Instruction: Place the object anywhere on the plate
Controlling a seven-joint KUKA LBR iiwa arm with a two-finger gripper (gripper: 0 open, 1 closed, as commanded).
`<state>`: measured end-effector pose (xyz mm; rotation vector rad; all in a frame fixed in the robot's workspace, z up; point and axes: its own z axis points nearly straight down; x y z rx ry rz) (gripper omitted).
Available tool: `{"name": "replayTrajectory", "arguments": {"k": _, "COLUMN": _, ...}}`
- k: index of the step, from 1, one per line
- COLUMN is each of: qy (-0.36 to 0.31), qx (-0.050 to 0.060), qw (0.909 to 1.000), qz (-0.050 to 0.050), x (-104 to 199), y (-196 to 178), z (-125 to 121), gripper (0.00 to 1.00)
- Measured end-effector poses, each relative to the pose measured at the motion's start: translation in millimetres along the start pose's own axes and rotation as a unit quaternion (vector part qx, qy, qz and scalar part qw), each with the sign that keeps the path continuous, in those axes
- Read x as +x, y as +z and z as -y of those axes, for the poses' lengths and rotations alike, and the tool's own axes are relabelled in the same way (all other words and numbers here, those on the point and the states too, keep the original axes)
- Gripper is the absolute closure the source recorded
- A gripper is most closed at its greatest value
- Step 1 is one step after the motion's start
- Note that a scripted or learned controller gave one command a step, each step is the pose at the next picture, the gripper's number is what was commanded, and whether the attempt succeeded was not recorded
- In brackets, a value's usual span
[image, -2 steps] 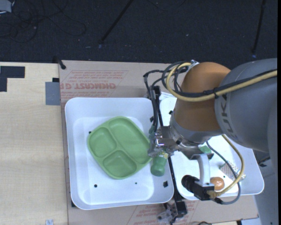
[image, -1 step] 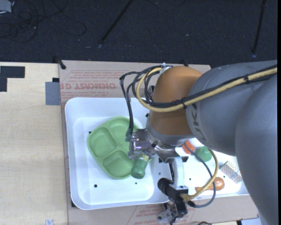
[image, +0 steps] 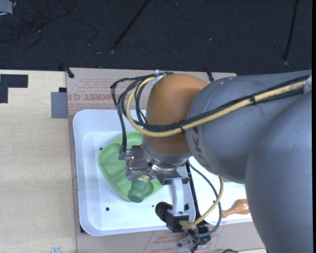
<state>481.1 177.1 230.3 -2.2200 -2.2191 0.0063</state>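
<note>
A light green plate (image: pixel 114 161) lies in the left part of the white bin (image: pixel 89 204), and the arm covers its right side. A darker green rounded object (image: pixel 137 192) rests at the plate's near edge. My gripper (image: pixel 140 177) hangs right over this object, at its top end. The grey arm with its orange band (image: pixel 171 112) reaches in from the right and hides the middle of the bin.
An orange object (image: pixel 237 208) lies in the bin to the right, partly behind the arm. Black and yellow cables (image: pixel 195 215) hang from the wrist near the bin's front rim. Cardboard (image: pixel 95 94) lies under the bin, with the wooden bench (image: pixel 26 167) to the left.
</note>
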Motion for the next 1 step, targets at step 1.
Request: {"name": "replayTrajectory", "arguments": {"k": 1, "qy": -0.001, "qx": 0.000, "qw": 1.0000, "qz": 0.000, "x": 1.6, "y": -0.1, "z": 0.5, "gripper": 0.00}}
